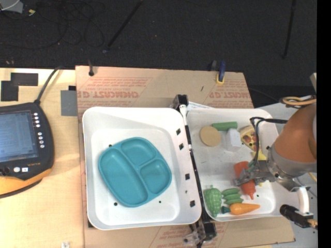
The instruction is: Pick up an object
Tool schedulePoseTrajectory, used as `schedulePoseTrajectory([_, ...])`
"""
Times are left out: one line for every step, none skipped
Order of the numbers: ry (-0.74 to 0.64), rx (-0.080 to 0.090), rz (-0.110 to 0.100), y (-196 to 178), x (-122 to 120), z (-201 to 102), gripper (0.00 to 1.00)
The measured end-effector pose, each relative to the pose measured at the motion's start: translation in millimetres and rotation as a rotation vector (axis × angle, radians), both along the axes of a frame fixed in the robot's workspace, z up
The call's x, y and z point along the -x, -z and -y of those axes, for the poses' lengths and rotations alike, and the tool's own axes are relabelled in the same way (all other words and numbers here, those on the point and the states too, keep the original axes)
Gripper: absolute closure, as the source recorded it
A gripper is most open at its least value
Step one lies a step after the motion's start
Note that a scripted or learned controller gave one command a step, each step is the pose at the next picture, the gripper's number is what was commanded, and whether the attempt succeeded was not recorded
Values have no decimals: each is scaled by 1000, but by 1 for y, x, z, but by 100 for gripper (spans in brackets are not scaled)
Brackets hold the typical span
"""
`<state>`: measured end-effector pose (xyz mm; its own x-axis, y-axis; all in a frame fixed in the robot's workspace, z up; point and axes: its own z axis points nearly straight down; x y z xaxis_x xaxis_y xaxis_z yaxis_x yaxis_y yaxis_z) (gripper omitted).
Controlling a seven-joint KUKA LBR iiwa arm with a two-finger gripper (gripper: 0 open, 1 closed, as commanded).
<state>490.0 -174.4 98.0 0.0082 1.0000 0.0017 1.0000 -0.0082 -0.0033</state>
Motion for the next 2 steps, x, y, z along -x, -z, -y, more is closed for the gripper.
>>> schedulePoseTrajectory([-11, 2, 6, 10, 14, -70, 100])
schedulePoseTrajectory([-19, -2, 10, -95, -7, -162, 100])
